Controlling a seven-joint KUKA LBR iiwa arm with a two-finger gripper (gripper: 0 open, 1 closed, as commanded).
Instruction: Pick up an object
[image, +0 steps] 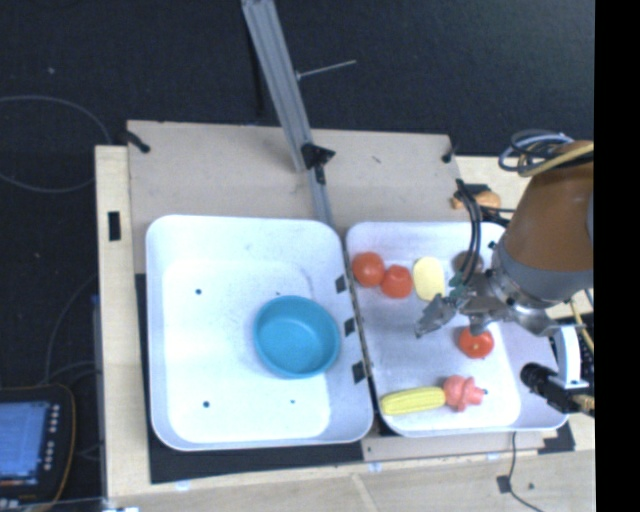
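Camera view from above: two white bins side by side. A blue bowl (296, 336) sits in the left bin (180, 250). The gripper (452, 315) hangs over the right bin (500, 415), fingers spread, holding nothing, among two red tomatoes (382, 275), a pale yellow lemon (429, 278), another red tomato (476, 343), yellow corn (412, 401) and a pink toy (461, 391).

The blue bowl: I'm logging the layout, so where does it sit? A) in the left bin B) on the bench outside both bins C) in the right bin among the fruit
A: the blue bowl sits inside the left bin, apart from the items in the right bin.
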